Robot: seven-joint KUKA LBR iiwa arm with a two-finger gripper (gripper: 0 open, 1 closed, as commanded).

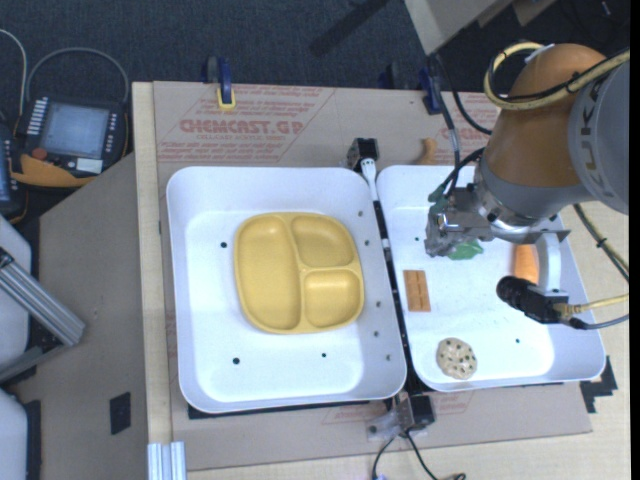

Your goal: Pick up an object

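My gripper [447, 236] hangs over the upper middle of the right bin [560, 368], at the end of the grey arm with its orange band. A small green object [467, 251] peeks out right at the gripper's lower edge, partly hidden by it; I cannot tell whether it is held. An orange carrot-like piece [526, 261] lies to the right of the gripper. A brown rectangular bar [417, 290] lies below and left of it. A round speckled cookie [456, 358] rests near the bin's front edge.
The left bin [200, 298] holds a yellow divided plate [298, 271]. A black fitting with a cable [530, 299] sits over the right bin's right side. A black clamp [362, 154] stands at the back between the bins.
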